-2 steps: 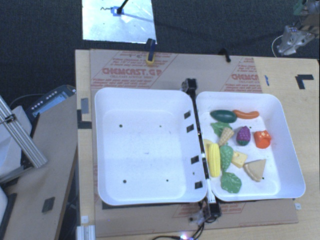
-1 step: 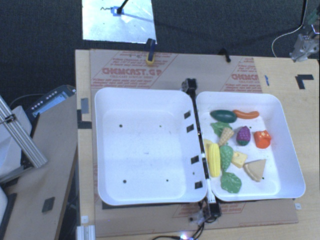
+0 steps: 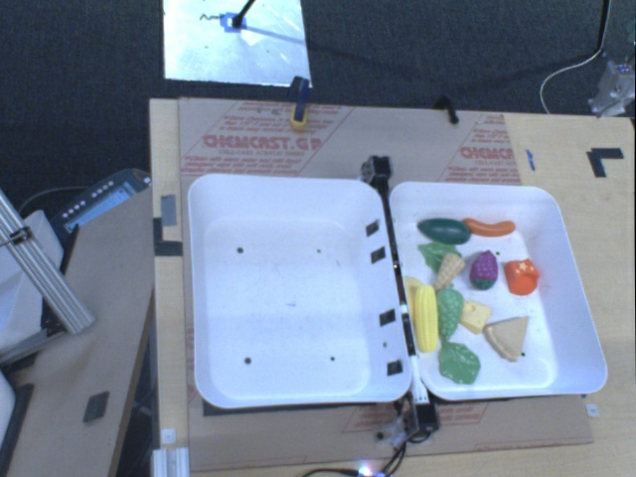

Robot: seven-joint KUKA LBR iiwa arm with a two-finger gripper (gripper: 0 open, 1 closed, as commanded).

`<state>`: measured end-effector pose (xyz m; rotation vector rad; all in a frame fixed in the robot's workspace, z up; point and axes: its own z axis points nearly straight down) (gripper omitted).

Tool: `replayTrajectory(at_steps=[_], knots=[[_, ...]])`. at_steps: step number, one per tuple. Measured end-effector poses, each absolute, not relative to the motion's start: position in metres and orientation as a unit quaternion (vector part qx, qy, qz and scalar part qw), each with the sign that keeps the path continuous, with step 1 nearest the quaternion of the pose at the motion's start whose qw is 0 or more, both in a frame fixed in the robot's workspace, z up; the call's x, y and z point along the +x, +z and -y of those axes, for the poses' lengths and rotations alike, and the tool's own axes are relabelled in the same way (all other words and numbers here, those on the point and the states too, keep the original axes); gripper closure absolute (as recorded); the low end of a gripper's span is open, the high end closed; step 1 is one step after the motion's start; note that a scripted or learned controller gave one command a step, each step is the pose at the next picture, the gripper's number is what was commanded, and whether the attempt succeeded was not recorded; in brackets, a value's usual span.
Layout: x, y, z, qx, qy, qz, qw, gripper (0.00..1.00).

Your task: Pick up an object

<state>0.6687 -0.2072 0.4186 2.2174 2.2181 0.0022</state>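
Camera view: two white bins on the bench, toy food all in the right bin (image 3: 566, 256).
Left bin (image 3: 288, 296) bare white floor. Right bin holds a dark green avocado (image 3: 443, 231) touching an orange carrot (image 3: 489, 228) at the top, purple grapes (image 3: 483, 269) beside a red-orange pepper (image 3: 521, 276) mid-right, yellow corn (image 3: 425, 316) along the left wall, a tan wedge (image 3: 507, 338) lower right, a green leaf (image 3: 459, 363) at the bottom. Gripper state: can't tell.
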Motion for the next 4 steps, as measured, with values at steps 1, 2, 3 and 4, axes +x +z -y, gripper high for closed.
replayTrajectory(at_steps=[1, 2, 3, 4], knots=[[0.669, 0.437, 0.206, 0.706, 0.0009, -0.709, 0.003, 1.00], [0.669, 0.453, 0.206, 0.705, 0.0008, -0.709, 0.003, 1.00], [0.669, 0.473, 0.206, 0.705, 0.0008, -0.709, 0.003, 1.00], [0.669, 0.499, 0.206, 0.705, 0.0009, -0.709, 0.003, 1.00]])
